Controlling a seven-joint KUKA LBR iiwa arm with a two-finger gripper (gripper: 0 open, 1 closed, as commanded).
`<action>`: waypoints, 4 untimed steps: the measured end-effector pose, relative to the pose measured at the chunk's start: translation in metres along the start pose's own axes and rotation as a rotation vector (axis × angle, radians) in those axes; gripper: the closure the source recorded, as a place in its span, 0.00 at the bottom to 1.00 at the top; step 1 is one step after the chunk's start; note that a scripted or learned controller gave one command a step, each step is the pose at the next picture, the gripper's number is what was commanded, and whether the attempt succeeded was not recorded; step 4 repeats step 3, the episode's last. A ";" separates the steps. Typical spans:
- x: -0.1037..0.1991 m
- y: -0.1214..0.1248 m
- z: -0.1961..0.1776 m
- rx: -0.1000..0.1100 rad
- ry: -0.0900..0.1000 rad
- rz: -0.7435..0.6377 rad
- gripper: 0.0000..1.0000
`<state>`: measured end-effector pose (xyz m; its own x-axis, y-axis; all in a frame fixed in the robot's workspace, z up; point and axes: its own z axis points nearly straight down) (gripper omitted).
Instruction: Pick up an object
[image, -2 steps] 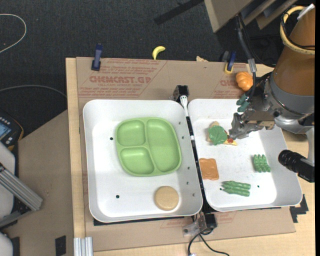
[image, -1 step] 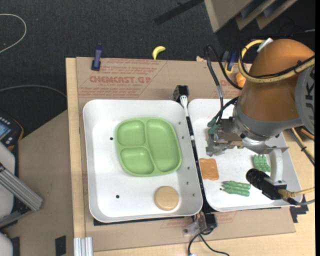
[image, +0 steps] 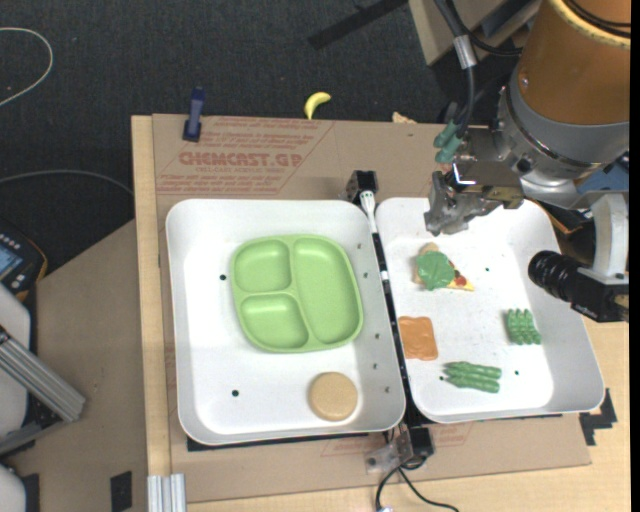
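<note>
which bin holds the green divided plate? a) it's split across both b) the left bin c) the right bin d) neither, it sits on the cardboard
b: the green three-compartment plastic plate lies in the left shallow white bin, with a round tan cookie-like disc near that bin's front edge.

There are two shallow white plastic bins, the left bin (image: 190, 300) and the right bin (image: 560, 360). In the left one lie one light green divided plate (image: 296, 292) and one round tan cookie (image: 333, 396). In the right one lie one leafy green toy piece (image: 434, 269), one orange rectangular slice (image: 418, 338), and two dark green ribbed toy vegetables (image: 472, 376) (image: 521, 327).
</note>
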<state>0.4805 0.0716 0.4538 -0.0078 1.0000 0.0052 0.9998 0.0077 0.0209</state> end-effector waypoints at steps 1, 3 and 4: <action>-0.030 -0.002 0.010 0.021 -0.006 0.011 1.00; 0.010 0.009 0.022 0.009 -0.002 0.004 1.00; 0.010 0.009 0.022 0.009 -0.002 0.004 1.00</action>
